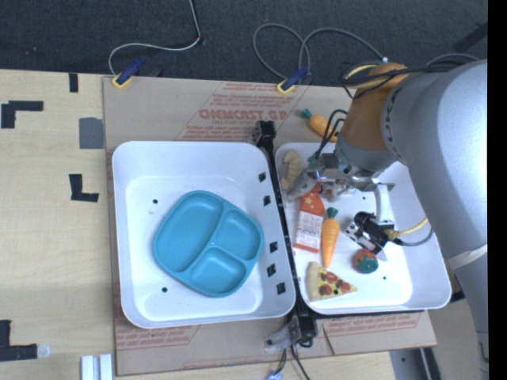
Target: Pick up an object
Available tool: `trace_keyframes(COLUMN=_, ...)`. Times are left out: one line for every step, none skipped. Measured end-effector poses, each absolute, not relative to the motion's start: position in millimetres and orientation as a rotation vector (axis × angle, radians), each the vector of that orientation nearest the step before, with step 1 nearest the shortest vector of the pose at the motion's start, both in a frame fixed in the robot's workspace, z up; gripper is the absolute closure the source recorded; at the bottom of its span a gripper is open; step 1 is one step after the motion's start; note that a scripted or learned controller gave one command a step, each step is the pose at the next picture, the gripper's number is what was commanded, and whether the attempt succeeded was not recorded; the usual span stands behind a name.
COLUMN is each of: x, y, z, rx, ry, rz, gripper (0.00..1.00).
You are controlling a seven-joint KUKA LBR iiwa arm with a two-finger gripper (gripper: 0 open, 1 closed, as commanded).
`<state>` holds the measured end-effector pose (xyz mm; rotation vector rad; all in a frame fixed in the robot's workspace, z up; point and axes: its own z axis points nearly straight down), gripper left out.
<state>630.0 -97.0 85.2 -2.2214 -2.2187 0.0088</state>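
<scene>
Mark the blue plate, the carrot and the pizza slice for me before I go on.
blue plate (207, 242): camera view, centre ridge where its compartments meet, left bin.
carrot (329, 242): camera view, middle of its orange body, right bin.
pizza slice (329, 283): camera view, middle of the topped wedge, right bin.

Even, bright overhead light, soft shadows inside the white bins (127, 165), slightly soft focus throughout.

Divided plate (207, 243) in left bin (127, 165); carrot (329, 241) and pizza slice (328, 283) in right bin (416, 287).

Rt bin (428, 291) crowded; lt roomier.
</scene>
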Motion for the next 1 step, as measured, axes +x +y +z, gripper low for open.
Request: trace_keyframes(x=630.4, y=-97.1, z=94.9, rx=-2.222, ry=-2.222, rz=0.008, gripper=1.0)
